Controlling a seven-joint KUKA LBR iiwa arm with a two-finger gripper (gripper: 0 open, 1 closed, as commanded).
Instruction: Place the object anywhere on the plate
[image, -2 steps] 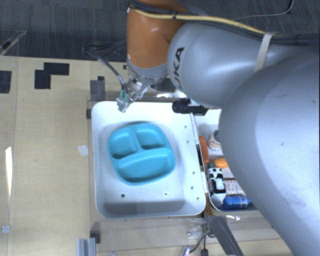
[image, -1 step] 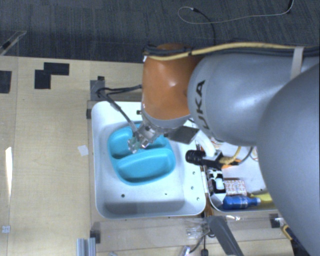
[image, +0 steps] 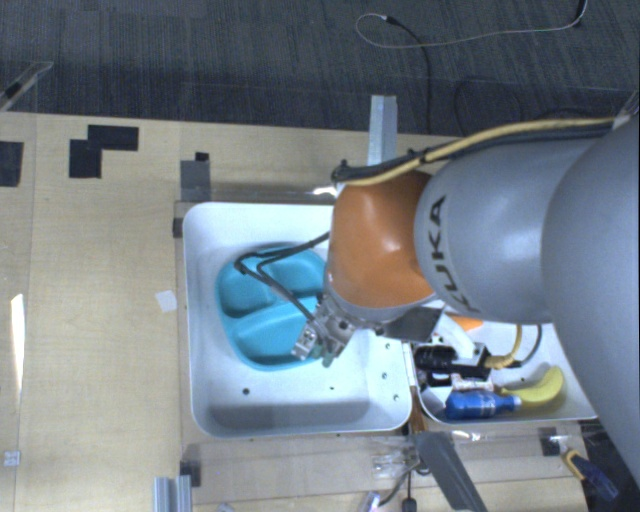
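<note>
On the pale wooden desk (image: 90, 330), two shallow white bins side by side. In the left bin (image: 290, 408), a light blue divided plate (image: 262, 300), lying flat toward the bin's far side, with bare white floor nearer the camera. Reaching in from the right, the grey arm (image: 520, 230) with its orange band (image: 375, 250), covering the plate's right edge and much of the right bin. At the arm's tip, the hand (image: 320, 343), hanging over the near-right rim of the plate. Impossible to tell whether spread, pressed together or pinching something: too small and too cluttered at this angle. A thin dark cable (image: 265, 268) looping from near the hand across the plate's far half. In the right bin (image: 500, 420), a yellow banana (image: 545, 388) close to the near wall, a blue bottle-like thing (image: 478, 404) just left of it, lying on its side, and something orange (image: 466, 325) farther back, half hidden under the arm.
</note>
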